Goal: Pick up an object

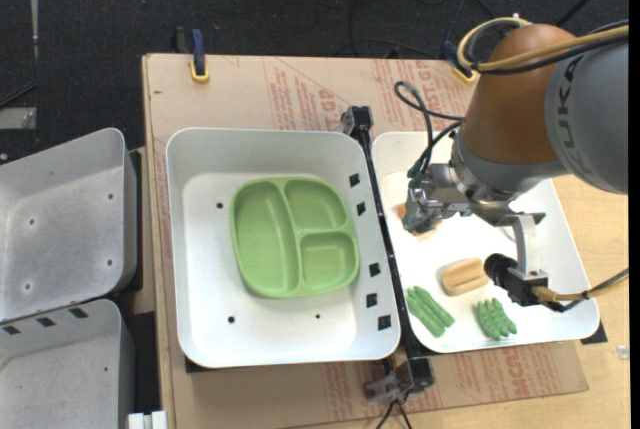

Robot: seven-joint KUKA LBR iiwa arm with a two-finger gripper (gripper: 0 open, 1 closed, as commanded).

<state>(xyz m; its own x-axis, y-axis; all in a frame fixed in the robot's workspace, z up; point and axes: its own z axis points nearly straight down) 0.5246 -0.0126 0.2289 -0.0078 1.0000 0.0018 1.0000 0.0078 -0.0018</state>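
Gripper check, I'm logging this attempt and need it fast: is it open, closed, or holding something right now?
Gripper: cannot be told; it sits low in the right bin, beside a small orange object.

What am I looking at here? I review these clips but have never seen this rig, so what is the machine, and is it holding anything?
One camera looks down at a slant on a bench with two shallow white bins. The grey arm with an orange band is a robot reaching in from the right; its two-finger gripper is low over the right bin. The left bin holds a green divided plate. The right bin holds a tan bread-like block and two green bean-like pieces. Something small and orange sits by the gripper; whether it is gripped is unclear.
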